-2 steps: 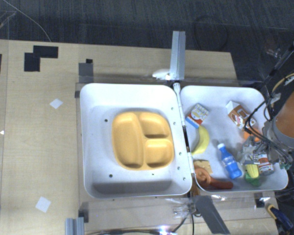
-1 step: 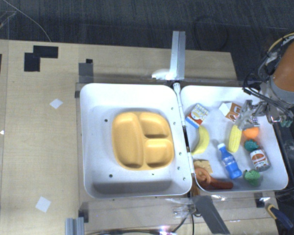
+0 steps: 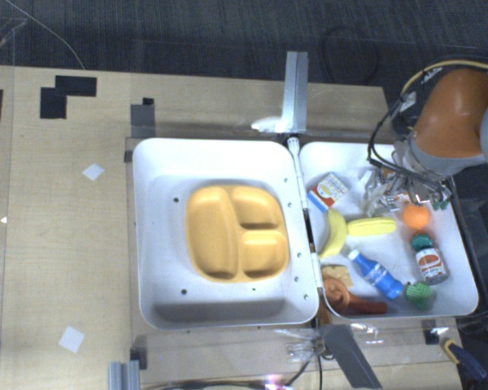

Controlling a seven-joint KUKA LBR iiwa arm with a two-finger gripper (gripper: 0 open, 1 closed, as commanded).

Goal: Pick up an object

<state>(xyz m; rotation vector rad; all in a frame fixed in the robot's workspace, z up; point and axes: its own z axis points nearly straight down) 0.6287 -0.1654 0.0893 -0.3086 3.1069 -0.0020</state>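
Gripper [image 3: 388,192] low in right bin [image 3: 464,299], jaw state hard to tell; best centred squarely over banana [image 3: 350,230] before closing.

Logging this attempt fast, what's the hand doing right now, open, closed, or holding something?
Hand: cannot be told; it hangs over the right bin, above the banana.

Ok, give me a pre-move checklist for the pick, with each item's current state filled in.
1. Gripper over the right bin: ok.
2. Target chosen: cannot tell; the gripper hangs near the orange ball and the banana.
3. Something between the fingers: cannot tell, the view is too cluttered there.
4. Banana clear of its neighbours: not ok, the blue bottle lies close beside it.
5. Yellow tray sits apart in the left bin: ok.
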